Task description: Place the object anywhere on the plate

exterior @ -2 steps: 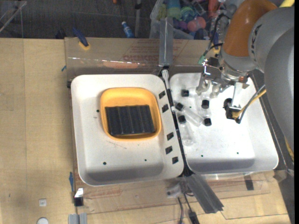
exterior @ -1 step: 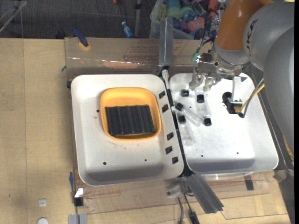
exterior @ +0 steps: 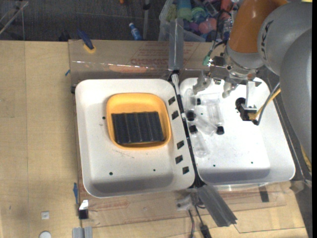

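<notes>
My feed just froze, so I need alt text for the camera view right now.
A dark ribbed object lies on a yellow plate in the left white bin. The grey arm reaches from the right, its pincer hanging over the right white bin.

Arm (exterior: 282,29) cut off at right edge; fingers' state indiscernible.

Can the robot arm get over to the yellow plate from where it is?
Probably yes. The arm hangs above the right bin, and the plate lies open in the left bin. Just a low divider stands between them, and a dark ridged block already lies on the plate.
</notes>
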`<state>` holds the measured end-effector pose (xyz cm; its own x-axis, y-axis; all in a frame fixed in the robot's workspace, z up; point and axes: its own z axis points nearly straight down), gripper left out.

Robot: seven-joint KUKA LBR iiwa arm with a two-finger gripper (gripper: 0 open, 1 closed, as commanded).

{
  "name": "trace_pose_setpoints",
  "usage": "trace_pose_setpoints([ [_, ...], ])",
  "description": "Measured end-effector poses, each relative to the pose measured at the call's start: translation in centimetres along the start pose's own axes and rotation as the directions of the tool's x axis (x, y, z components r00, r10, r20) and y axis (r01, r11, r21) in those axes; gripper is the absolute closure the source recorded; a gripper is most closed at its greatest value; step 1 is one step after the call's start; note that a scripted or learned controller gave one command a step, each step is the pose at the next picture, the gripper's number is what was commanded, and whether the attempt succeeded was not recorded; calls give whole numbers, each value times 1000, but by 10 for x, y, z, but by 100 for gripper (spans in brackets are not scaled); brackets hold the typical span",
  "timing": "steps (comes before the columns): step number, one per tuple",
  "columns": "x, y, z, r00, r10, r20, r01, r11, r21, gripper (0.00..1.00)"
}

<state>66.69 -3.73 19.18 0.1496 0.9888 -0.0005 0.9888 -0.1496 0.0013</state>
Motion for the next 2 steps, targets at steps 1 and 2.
trace_pose_setpoints([
  [1, -41, 6, -29, 997, -78, 1, 78, 997, -1, 0],
  [2, -38, 7, -40, 997, -82, 2, 82, 997, -4, 100],
])
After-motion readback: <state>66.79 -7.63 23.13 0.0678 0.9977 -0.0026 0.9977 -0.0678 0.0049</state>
